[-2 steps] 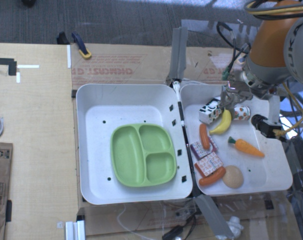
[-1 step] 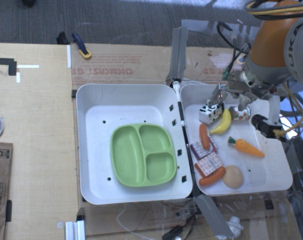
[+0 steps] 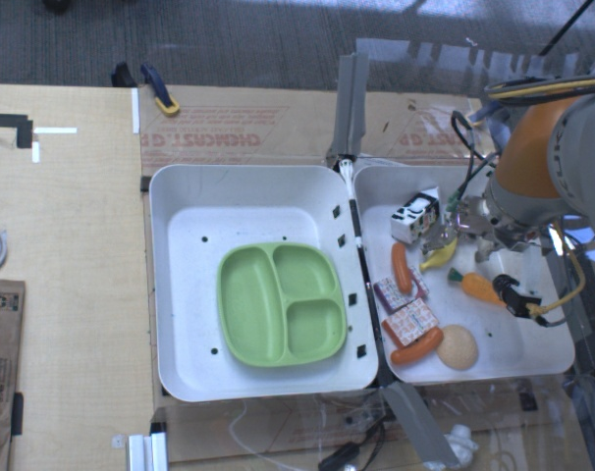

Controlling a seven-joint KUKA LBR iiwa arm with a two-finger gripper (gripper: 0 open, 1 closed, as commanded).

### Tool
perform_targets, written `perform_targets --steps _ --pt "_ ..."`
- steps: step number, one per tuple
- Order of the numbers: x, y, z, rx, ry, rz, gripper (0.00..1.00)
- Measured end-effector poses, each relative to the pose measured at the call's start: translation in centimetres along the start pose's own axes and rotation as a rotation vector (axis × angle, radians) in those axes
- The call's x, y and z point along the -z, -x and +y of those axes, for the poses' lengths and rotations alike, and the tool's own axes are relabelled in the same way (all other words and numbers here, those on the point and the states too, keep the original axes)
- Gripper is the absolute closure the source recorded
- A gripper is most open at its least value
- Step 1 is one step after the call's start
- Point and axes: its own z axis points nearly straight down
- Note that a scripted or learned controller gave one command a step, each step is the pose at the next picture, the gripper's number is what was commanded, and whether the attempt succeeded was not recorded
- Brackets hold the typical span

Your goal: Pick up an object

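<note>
While the arm (image 3: 548, 155) reaches into the right bin (image 3: 533, 356), I see its gripper (image 3: 453, 232) low over a yellow toy banana (image 3: 440, 254), beside a black-and-white toy cow (image 3: 415, 215); I cannot tell how it is set. The green divided plate (image 3: 281, 303) sits in the left bin (image 3: 180, 292).

The right bin (image 3: 533, 361) holds the loose objects: a black-and-white cow-patterned box (image 3: 415, 214) at the back, a yellow banana (image 3: 439, 254) just in front of it, two orange-red sausages (image 3: 403, 266) (image 3: 416, 346), a carrot (image 3: 480, 287), two patterned packets (image 3: 408, 321) (image 3: 390, 290) and a tan bun (image 3: 457, 346)
</note>
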Motion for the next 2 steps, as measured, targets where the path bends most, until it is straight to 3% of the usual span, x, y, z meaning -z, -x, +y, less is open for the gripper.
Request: perform_targets --steps 1,2 --pt "0.9 0.1 0.0 0.002 0.000 -0.001 1.00" --pt "12.8 -7.8 -4.7 -0.108 0.000 0.001 1.00"
